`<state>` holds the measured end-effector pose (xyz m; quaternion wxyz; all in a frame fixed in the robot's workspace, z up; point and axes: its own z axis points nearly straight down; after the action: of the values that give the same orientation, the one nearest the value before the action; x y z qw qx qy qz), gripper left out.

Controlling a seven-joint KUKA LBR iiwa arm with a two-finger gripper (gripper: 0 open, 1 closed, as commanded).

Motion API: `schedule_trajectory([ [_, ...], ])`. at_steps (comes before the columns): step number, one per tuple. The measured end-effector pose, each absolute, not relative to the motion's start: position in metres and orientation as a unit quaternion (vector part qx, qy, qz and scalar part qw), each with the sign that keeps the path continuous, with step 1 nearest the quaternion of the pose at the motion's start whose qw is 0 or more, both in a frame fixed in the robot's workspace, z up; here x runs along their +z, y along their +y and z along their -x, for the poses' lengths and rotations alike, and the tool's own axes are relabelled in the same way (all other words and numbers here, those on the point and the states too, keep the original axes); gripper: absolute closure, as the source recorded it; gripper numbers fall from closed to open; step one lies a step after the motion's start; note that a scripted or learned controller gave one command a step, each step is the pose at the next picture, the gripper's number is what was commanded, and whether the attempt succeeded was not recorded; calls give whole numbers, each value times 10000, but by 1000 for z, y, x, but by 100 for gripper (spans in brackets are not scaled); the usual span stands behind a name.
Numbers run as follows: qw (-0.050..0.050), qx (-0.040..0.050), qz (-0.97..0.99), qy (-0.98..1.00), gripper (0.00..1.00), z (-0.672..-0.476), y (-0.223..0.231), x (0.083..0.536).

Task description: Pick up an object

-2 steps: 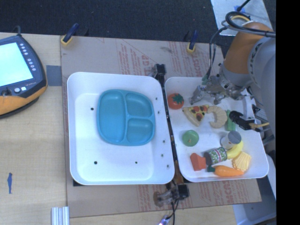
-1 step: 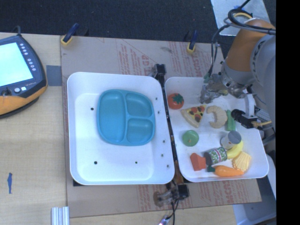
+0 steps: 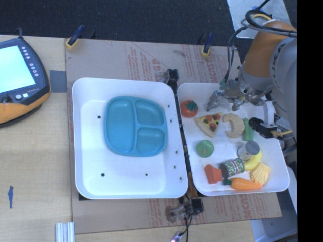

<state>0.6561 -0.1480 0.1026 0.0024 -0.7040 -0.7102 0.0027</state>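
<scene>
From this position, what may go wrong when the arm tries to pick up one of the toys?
1. The toys in the right bin lie packed together; the can, banana and carrot touch, so a grasp may push neighbours or catch two.
2. The gripper sits near the bin's far wall, beside the pizza slice, which lies flat and may slip.

The wooden bench carries a cardboard sheet, two white bins, and a teach pendant far from the fingers.
</scene>
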Motion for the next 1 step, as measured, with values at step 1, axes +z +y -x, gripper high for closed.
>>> schedule_trajectory([
  [1, 21, 20, 7053, -7089, 0, -656, -139, 92],
])
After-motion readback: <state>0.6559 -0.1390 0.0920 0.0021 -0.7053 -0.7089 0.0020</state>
